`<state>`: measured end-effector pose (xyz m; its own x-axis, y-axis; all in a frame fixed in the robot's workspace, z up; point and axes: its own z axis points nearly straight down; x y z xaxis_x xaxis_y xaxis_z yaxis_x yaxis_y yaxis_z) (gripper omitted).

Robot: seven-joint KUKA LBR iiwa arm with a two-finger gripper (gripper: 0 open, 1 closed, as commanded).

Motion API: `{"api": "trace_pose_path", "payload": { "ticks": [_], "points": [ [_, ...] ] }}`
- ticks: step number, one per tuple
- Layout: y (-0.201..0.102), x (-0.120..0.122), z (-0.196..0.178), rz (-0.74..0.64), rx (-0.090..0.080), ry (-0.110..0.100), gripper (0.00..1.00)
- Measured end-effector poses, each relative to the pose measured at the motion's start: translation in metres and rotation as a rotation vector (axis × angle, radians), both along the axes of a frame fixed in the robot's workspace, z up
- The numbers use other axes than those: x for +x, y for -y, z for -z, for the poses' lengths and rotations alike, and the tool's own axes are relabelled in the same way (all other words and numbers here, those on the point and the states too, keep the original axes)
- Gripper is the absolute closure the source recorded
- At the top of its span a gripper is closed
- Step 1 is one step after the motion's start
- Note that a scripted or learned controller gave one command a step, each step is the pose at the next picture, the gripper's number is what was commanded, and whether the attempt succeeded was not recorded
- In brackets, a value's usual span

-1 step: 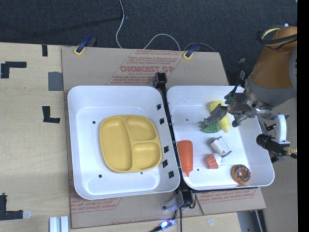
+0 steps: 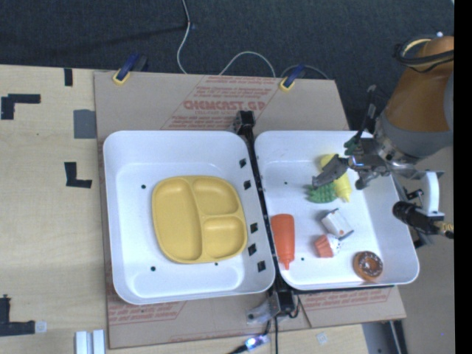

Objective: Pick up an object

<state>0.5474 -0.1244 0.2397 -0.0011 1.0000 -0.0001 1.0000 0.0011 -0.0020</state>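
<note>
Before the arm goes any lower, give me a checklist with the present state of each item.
1. Claw over the right bin: ok.
2. Target under the claw: ok, the yellow toy and green toy lie right at its tip.
3. Target stands alone: not ok, yellow and green toys touch.
4. Anything held already: cannot tell.
5. Other items away from the claw: ok, orange carrot, white block and donut lie nearer the front.
6. Yellow tray in the left bin, away from the arm: ok.
</note>
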Motion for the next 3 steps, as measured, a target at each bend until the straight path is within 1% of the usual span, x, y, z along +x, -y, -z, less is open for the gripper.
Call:
{"api": "trace_pose_path", "payload": {
  "ticks": [1, 2, 3],
  "points": [
    [0.003, -0.01, 0.056, 0.001, 0.0, -0.002, 0.0],
    [0.007, -0.003, 0.116, 0.001, -0.003, 0.004, 0.0],
    [0.007, -0.003, 0.156, 0.0, -0.002, 0.003, 0.0]
  ]
}}
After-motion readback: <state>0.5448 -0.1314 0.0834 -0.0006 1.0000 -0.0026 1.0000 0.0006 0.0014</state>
